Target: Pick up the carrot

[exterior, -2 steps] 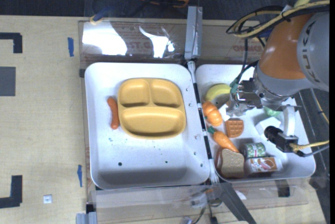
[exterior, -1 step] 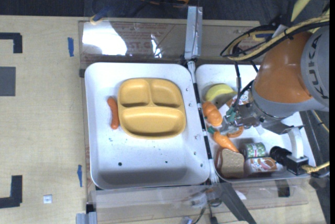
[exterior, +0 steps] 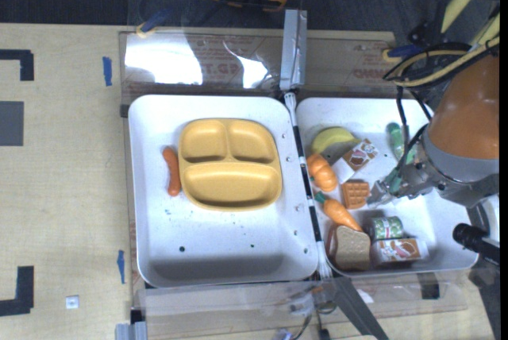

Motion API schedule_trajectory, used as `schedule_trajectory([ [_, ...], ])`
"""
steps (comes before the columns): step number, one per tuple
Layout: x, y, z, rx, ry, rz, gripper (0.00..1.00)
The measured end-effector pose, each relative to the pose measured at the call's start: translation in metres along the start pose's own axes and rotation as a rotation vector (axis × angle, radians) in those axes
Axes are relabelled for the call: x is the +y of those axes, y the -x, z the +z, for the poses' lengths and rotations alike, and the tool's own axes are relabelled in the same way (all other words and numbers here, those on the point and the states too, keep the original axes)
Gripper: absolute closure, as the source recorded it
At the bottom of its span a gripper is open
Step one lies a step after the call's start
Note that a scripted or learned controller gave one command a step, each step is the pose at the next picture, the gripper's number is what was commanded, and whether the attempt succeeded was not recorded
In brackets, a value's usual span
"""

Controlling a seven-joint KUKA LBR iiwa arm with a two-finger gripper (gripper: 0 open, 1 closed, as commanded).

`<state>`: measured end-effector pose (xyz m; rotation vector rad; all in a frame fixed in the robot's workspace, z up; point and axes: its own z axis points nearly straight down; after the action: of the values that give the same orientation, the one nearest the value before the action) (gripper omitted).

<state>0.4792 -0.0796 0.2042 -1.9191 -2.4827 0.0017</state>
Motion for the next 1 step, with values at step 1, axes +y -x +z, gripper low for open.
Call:
schedule_trajectory([
  [1, 0.0166, -0.0617, 0.011, -0.001, 0.001, -0.183, 1.0],
])
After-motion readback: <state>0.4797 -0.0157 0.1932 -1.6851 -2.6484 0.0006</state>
